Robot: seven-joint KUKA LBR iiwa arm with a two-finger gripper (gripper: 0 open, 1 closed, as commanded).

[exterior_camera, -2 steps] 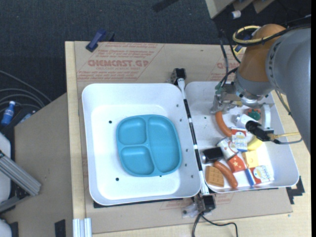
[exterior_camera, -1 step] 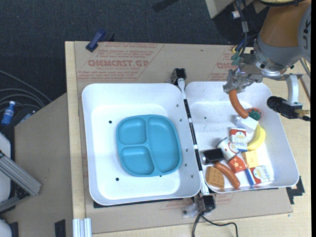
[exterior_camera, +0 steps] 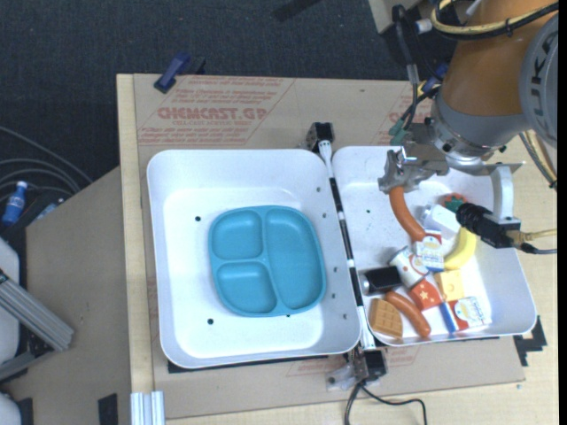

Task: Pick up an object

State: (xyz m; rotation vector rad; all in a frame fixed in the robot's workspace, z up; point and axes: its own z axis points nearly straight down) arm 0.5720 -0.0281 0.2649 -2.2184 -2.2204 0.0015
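Gripper (exterior_camera: 400, 172) at upper left of right white bin (exterior_camera: 523, 299), touching long orange-red toy sausage (exterior_camera: 407, 212); finger spacing indeterminate.

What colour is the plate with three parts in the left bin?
Light blue plate, seen clearly in the camera view.

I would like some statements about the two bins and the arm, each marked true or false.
1. The blue divided plate lies in the left bin. True.
2. The plate has two compartments. False: it has three.
3. The toy food is piled in the right bin. True.
4. The banana lies on the plate. False: it is in the right bin.
5. The gripper is over the left bin. False: it is over the right bin, at one end of an orange sausage.
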